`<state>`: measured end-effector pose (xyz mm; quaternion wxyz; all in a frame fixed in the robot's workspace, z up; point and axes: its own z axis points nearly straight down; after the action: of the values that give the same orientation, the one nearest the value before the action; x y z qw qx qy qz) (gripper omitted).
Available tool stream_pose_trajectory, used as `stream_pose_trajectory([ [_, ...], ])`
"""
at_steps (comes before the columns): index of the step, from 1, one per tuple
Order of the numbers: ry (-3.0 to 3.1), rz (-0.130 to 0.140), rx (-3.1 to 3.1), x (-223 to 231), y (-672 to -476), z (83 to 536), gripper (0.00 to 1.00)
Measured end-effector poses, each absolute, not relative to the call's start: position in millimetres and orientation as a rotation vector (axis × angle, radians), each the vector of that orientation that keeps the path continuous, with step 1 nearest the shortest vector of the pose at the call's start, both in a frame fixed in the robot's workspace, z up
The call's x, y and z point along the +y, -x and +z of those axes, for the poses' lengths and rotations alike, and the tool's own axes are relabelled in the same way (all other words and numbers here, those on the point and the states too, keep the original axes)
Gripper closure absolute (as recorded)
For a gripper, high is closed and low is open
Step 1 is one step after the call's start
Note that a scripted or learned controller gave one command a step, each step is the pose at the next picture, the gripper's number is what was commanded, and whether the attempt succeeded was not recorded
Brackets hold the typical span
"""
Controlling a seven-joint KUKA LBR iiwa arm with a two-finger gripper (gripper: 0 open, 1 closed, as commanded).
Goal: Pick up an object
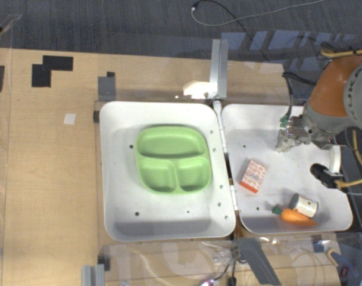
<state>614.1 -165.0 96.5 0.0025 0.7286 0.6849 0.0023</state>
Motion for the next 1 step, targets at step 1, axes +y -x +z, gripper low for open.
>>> stream_pose_trajectory([
  [1,-2.58,0.006,1.785,-180.7,-632.8,202.9,1.0],
])
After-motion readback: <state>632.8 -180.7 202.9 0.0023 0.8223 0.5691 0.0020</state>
